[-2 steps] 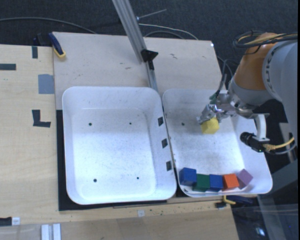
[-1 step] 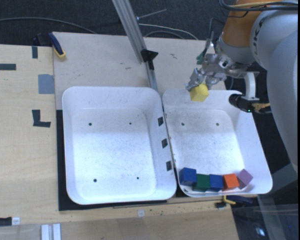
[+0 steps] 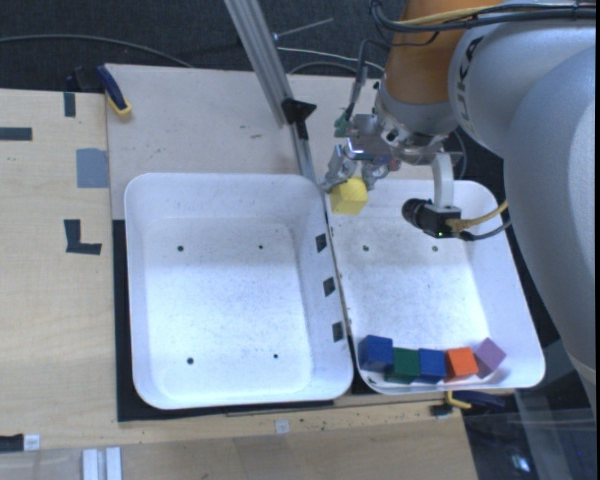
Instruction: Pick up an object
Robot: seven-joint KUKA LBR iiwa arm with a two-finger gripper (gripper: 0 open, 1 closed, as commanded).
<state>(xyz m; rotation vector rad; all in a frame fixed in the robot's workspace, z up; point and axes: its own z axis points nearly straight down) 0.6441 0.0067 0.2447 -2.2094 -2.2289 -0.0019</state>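
Observation:
A yellow block (image 3: 349, 196) hangs above the far left corner of the right bin (image 3: 500, 268), close to the divider between the bins. My gripper (image 3: 356, 175) is shut on its top, with the metal fingers either side of it. Along the right bin's near edge lies a row of blocks: a blue one (image 3: 376, 350), a green one (image 3: 406, 363), another blue one (image 3: 432, 362), an orange one (image 3: 462, 361) and a purple one (image 3: 490, 353).
The left bin (image 3: 140, 268) stands beside the right one. A slanted aluminium post (image 3: 260, 58) rises behind the bins, near the gripper. A black cable fitting (image 3: 425, 216) hangs from the wrist over the right bin.

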